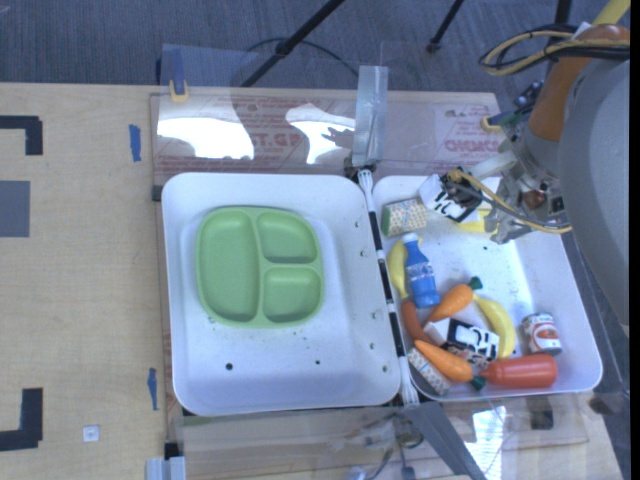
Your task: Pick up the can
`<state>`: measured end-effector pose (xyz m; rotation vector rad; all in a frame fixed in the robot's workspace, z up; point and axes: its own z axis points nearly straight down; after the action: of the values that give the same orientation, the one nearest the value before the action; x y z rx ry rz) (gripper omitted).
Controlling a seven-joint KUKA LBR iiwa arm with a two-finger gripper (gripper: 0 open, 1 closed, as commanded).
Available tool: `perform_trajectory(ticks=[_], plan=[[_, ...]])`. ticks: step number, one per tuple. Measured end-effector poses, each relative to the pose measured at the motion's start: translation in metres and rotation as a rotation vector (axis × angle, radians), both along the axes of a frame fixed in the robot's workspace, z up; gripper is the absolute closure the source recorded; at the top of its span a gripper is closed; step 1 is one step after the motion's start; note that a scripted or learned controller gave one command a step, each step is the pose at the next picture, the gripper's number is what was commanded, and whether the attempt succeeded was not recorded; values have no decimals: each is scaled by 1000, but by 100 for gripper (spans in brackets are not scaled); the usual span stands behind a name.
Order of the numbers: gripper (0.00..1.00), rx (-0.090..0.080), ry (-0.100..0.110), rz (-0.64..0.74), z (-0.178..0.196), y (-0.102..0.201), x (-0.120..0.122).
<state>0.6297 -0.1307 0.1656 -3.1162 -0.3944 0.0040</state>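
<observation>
The can (542, 333) is small, red and white, and stands near the right wall of the right bin (580, 313), beside the tip of a banana (497, 323). My gripper (503, 228) hangs over the far part of that bin, well behind the can and apart from it. Nothing shows in its grip. The grey arm with its orange band (556, 98) reaches in from the upper right.
The left bin (190, 368) holds a green divided plate (260, 266). Around the can in the right bin lie a blue bottle (420, 273), two carrots (455, 303), a red pepper-like piece (518, 371), a black and white item (472, 338) and a speckled block (405, 216).
</observation>
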Motion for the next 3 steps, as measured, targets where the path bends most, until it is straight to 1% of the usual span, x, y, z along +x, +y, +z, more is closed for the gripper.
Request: perform_trajectory(ticks=[1, 3], plan=[[100, 0, -4, -49, 19, 66, 17], [100, 2, -5, -52, 38, 66, 17]])
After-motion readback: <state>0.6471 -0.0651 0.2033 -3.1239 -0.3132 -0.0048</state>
